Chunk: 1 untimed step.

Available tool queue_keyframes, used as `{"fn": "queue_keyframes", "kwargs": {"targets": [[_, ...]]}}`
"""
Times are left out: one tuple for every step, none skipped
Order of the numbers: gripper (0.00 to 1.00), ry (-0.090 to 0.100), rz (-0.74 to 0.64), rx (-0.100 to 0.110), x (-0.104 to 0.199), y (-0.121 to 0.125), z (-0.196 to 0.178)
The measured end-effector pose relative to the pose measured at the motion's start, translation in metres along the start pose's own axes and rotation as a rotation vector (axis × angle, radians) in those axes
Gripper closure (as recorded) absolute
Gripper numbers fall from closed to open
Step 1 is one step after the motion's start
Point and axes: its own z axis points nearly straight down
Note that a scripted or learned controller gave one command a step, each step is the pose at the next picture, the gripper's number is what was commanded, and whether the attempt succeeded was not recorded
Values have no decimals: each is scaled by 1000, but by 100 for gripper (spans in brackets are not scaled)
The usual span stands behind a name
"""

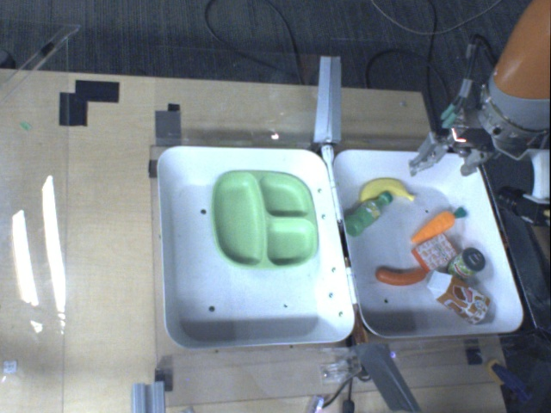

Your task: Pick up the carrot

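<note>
Approach step: fingers [445, 155] spread open, holding nothing, above the right bin's [508, 317] far edge; next, descend onto carrot [433, 226].

Single fixed cam above the bench [86, 256], angled down at a slant, far enough back to frame both white bins whole: left bin [185, 256] w/ green tray [263, 218] mid-frame, right bin [499, 256] toward the right side. View faces the bench's far edge, where dark floor and cables [284, 24] run across the top. Arm [525, 67] enters from upper right, cropped at the frame edge.
</note>
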Motion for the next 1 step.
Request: {"fn": "queue_keyframes", "kwargs": {"targets": [[0, 0, -167, 0, -45, -37, 94]]}}
